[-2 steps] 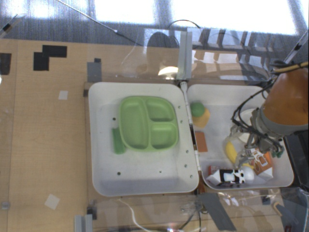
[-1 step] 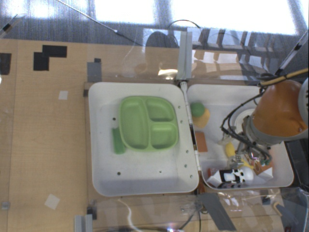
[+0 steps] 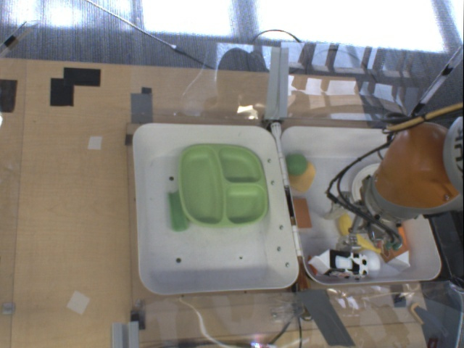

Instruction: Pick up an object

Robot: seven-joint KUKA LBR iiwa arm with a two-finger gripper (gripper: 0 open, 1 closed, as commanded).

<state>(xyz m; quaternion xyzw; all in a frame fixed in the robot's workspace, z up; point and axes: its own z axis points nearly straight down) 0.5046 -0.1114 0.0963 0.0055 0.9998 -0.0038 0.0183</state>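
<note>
Wooden bench [image 3: 72, 216] carries two bins. We see end effector [image 3: 360, 239] low in right bin [image 3: 428, 270], above black-and-white toy [image 3: 351, 263], likely reaching; grip state unclear to us.

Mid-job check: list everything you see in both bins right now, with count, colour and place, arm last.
Left bin: one, white, left half of bench.
Divided plate: one, green, centre of left bin.
Small block: one, green, touching the plate's left edge.
Right bin: one, white, beside the left bin.
Round item: one, green and yellow, right bin's upper left.
Flat piece: one, brown, right bin's left wall.
Cow-patterned toy: one, black and white, right bin's near edge.
Yellow item: one, partly hidden under the arm.
Arm: one, grey and orange, over right bin.
Gripper: one, above the toys.
</note>
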